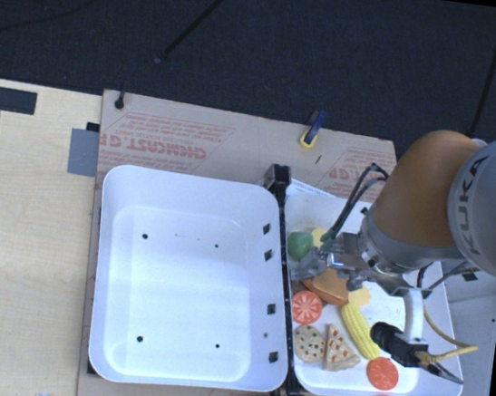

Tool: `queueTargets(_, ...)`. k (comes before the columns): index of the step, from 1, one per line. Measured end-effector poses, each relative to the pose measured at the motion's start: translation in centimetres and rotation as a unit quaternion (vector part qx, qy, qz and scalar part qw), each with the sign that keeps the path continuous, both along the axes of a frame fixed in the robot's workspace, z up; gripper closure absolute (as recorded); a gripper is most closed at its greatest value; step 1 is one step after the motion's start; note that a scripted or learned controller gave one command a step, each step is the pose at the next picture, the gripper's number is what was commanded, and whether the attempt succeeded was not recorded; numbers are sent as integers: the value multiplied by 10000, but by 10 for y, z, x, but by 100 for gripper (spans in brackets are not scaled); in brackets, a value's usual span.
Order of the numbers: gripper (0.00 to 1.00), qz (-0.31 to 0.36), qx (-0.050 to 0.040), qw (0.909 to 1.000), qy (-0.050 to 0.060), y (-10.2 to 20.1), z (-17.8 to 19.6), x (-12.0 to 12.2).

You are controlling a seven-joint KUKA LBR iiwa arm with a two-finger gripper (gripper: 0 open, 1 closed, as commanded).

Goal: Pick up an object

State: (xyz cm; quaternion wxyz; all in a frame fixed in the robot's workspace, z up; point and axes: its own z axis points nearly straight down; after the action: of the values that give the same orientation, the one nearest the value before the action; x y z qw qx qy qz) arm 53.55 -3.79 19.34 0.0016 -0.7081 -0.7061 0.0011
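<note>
**benchwatcher:** Two white bins on my feed right now, side by side on a cardboard sheet (237, 145) with red printing, which lies on a pale wood bench (12, 251). Behind the bench it's just dark floor with a couple of cables trailing across. There's a blue and yellow clamp (312, 130) at the far edge of the cardboard. The left bin (117, 220) is bare white with a few small dark holes in its floor. The right bin (427, 392) has all the toy food piled toward its left side.

**kuka_fan:** What's the gripper doing? Got anything?

**benchwatcher:** Honestly I can't tell. The arm (449, 202) reaches in from the right and the gripper (335, 264) is down low in the right bin, right over the pile, but the wrist and cables hide the tips. It's just beside a green ball (299, 243) and right above a brown bread-like piece (331, 289). Nearer me there's a tomato slice (307, 308), a corn cob (358, 329), two pizza slices (323, 345) and a red ball (382, 373). I can't see any of them between the fingers.
</note>
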Motion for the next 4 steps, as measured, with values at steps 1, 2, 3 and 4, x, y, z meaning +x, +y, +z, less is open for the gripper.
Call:
queueTargets(1,0,0,0,10000,0,0,0,0)
queueTargets(2,0,-8,-13,10000,-4,-48,-111,2)
queueTargets(3,100,-40,5,10000,5,-48,-96,2)
queueTargets(4,100,13,-6,10000,-30,-57,-106,70)
